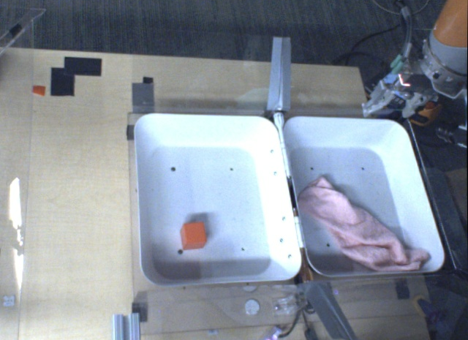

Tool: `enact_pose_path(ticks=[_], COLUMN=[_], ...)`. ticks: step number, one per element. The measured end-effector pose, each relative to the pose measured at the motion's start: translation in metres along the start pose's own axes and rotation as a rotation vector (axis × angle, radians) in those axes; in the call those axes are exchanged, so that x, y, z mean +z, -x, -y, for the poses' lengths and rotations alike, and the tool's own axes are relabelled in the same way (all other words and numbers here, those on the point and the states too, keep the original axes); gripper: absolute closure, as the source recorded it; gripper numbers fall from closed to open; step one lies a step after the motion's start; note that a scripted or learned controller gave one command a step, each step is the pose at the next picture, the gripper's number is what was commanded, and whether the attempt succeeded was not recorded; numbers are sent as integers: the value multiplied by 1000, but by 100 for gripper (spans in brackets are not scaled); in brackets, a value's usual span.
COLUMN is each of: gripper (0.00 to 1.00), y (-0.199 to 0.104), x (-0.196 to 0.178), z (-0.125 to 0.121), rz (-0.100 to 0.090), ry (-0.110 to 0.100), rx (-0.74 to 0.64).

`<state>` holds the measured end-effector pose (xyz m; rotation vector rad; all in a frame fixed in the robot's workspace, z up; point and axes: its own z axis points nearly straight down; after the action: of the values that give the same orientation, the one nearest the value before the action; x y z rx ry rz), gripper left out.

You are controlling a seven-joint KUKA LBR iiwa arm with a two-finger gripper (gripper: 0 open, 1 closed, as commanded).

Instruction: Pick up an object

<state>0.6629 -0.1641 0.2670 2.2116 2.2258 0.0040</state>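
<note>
Camera view, taken from above at a slant, has the pale wooden bench (66, 207) along the near edge, with small metal fittings at the bins' front corners. Two shallow white bins are set side by side on it, their inner walls touching along a metal divider bar (279, 75) that runs away toward the far side. In the left bin (153, 185) a small orange block (194, 235) is seen, lying flat on the floor toward the near-left part, apart from every wall. In the right bin (409, 156) a crumpled pink cloth (355, 230) is spread diagonally, from beside the inner wall at mid-depth down to the near-right corner, where its end rests against the rim. Farther back, on the bench to the left, black L-shaped markers (72, 74) and a small orange square (39, 91) are found. At the far right, beyond the back corner of the right bin and outside it, the gripper (398, 99) is held over a dark surface, with the arm's grey wrist and orange band (452, 17) above it and cables trailing nearby. Whether the gripper is released or clenched cannot be told; nothing is seen held by it, and it is well apart from both the block and the cloth.
</note>
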Motion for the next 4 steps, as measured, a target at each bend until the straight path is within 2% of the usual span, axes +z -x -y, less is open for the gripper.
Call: enact_pose_path(ticks=[1, 2, 3, 4], gripper=[0, 0, 0, 0], y=[-28, -38, -43, -16], x=[158, 175, 175, 158], z=[58, 108, 69, 139], rz=[-1, 2, 3, 1], ry=[-1, 13, 12, 4], rx=[4, -239, -431, -548])
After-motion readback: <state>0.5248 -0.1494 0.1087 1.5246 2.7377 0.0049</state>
